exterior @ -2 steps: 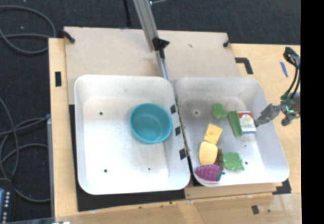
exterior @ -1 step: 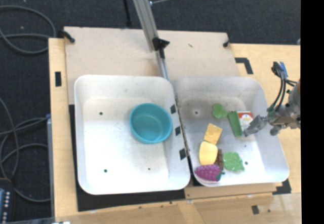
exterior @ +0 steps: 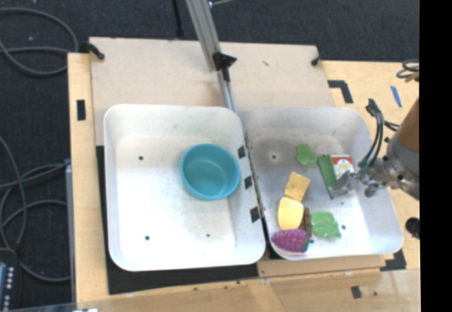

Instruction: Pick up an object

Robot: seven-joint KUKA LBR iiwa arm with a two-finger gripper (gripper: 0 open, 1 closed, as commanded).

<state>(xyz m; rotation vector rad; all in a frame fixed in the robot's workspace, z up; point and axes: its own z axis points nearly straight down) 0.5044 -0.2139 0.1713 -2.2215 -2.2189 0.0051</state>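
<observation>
The right bin (exterior: 378, 229) holds several small objects. A dark green stick-shaped piece (exterior: 325, 170) lies next to a red and white packet (exterior: 342, 162), with a light green round piece (exterior: 306, 155) to their left. Toward the front are a yellow-orange wedge (exterior: 297, 186), a yellow block (exterior: 290, 213), a green leafy piece (exterior: 325, 224) and a purple bunch of grapes (exterior: 290, 239). My gripper (exterior: 343, 186) is low in the right bin, just right of the green stick's lower end and below the packet. I see nothing clearly held in it.
A blue bowl (exterior: 210, 171) sits in the middle of the left bin (exterior: 141, 233). A slanted aluminium pole (exterior: 203, 14) rises from the back of the bench between the bins. The arm (exterior: 402, 155) enters over the right bin's right wall.
</observation>
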